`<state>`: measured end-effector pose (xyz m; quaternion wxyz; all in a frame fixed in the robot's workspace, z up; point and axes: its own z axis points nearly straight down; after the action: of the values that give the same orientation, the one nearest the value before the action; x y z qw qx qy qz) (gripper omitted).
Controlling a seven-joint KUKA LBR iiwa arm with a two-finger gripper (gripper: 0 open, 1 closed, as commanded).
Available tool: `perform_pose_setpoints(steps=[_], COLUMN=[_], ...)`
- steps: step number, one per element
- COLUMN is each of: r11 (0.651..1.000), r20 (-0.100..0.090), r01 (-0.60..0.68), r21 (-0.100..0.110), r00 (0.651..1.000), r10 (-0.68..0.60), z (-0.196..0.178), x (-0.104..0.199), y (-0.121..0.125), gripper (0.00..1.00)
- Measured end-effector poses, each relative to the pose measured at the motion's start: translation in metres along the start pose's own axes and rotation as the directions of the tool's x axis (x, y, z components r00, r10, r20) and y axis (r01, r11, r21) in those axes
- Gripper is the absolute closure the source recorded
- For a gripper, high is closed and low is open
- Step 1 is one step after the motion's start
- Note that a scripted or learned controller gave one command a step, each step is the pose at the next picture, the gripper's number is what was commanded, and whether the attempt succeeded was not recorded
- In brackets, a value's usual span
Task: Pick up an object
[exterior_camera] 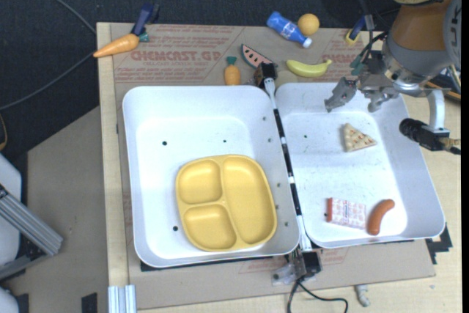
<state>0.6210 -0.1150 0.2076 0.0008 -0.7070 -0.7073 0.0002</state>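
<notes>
From the fixed camera above the bench [88, 150], the arm [425, 18] is cut off at the right edge, and its orange band hides the far corner of the right bin [418, 179]. The hand [359, 94] hangs over that bin's far end with its two grey fingers spread apart and nothing between them. Just beyond it, in the bin, lies a tan triangular pizza slice [357, 137], flat and speckled. Toward the near edge lie a red-and-white wrapped packet [345, 212], its print too small to read, and a smooth orange-red sausage [379, 216] just beside it. The left bin [146, 128] holds a glossy yellow plate [224, 200] with three compartments. Behind the bins, on printed cardboard, lie a banana [308, 67], a blue bottle [286, 28], a carrot [117, 46] and a watermelon slice [251, 56].
</notes>
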Motion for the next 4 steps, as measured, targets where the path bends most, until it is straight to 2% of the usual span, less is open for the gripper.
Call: perform_pose_setpoints(steps=[1,2,3,4], r11=[1.000,1.000,1.000,1.000], r20=[0.001,0.001,0.000,0.001], r01=[-0.002,0.000,0.000,0.000], r21=[0.001,-0.001,0.000,-0.003], r00=[1.000,1.000,1.000,1.000], r10=[0.002,0.000,0.000,0.000], z=[0.021,0.120,0.123,0.113], x=[-0.040,-0.095,-0.060,-0.060], y=[-0.060,-0.014,-0.037,-0.036], gripper=[0.00,0.00,0.00,1.00])
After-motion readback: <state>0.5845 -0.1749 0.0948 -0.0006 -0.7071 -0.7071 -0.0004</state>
